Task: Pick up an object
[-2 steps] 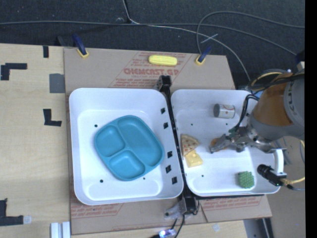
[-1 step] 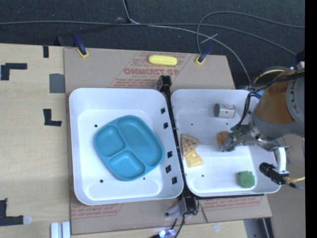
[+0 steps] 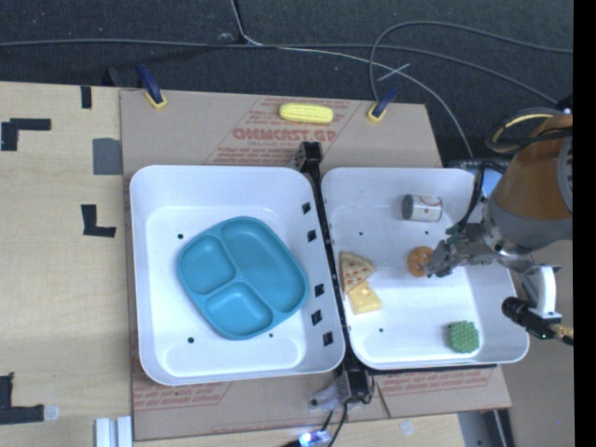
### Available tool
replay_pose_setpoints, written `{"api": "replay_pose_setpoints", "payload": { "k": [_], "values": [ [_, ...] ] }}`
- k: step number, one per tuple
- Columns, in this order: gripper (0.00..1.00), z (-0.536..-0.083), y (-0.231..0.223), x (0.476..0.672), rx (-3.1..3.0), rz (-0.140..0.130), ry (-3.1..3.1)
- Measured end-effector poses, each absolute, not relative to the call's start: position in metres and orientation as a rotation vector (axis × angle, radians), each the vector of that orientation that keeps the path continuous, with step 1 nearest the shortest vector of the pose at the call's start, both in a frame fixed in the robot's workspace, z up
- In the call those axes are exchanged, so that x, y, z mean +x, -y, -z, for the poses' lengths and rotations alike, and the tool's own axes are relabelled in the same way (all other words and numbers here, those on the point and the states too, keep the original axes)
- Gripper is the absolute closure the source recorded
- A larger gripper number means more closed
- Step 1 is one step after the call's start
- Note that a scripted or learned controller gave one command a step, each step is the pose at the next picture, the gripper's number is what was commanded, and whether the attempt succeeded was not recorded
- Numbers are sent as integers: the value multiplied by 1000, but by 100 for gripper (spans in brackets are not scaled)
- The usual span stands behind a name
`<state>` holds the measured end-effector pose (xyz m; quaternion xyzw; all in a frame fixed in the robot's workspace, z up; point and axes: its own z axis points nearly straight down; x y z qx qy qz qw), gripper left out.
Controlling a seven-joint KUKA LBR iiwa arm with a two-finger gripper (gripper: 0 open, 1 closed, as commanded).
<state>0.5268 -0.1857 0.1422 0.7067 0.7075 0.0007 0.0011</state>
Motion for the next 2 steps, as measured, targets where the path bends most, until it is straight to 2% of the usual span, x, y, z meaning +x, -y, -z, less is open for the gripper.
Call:
{"api": "replay_pose_setpoints", "payload": {
  "k": [2],
  "values": [
    [100, -252, 187, 538, 2215, -4, -2219]
  ]
}}
